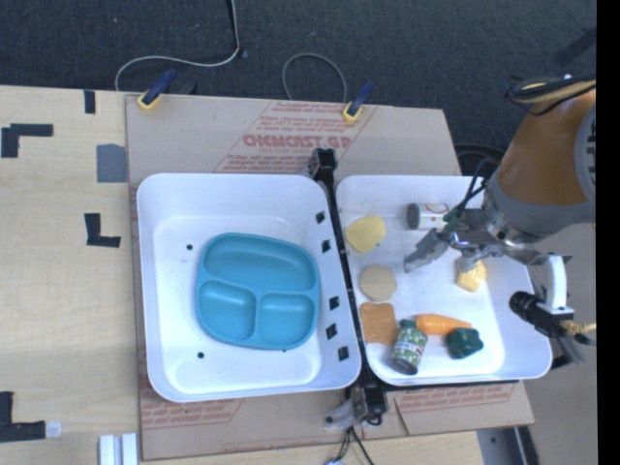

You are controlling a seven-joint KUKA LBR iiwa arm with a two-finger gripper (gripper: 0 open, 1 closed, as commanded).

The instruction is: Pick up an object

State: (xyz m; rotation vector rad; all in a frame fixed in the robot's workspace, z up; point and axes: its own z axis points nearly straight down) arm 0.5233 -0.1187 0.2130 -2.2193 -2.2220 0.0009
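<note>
Yellow chunk nearest the gripper: light, small, take it across its short sides

Yellow chunk [471, 277] lies in the right bin [523, 361], just beside and below the gripper [448, 245]. You should judge it light, probably a stiff plastic food piece, irregular in outline; pinch across its narrower faces, square on, or it may squirt out.

Nearest you in the right bin: a small green-labelled can [409, 346] lying beside a tan slab [379, 322], then an orange carrot [443, 325] touching a dark green piece [464, 343]. Further back sit a beige round [378, 282] and a pale yellow round [366, 232]. A small grey cylinder [414, 215] lies near the far wall.

The gripper hovers low over the bin's middle, one finger reaching toward the rounds; you cannot tell how wide it stands, and nothing is visibly held.

The left bin [160, 201] holds a blue divided tray [258, 291].
</note>
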